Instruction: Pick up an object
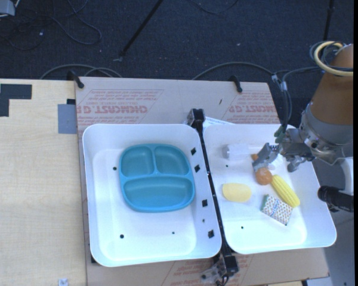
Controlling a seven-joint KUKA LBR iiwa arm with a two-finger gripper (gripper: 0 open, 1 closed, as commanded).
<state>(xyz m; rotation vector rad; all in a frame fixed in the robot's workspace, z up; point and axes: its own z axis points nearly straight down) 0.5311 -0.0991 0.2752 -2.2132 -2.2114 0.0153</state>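
In the right bin (310, 234) lie a small orange ball (263, 176), a yellow corn cob (285, 190), a pale yellow lemon-shaped piece (237, 192), a patterned packet (277, 210) and a whitish translucent item (233, 152). My gripper (279, 161) hovers over the bin's upper right part, just above the orange ball and the top end of the corn. Its two grey fingers stand apart, open, and nothing is held between them.
The left bin (101, 231) holds a blue divided plate (156, 177). A black divider (206, 183) with clips runs between the bins. Both bins rest on cardboard (131, 103) over a wooden bench. The arm's orange band (337, 94) rises at the right.
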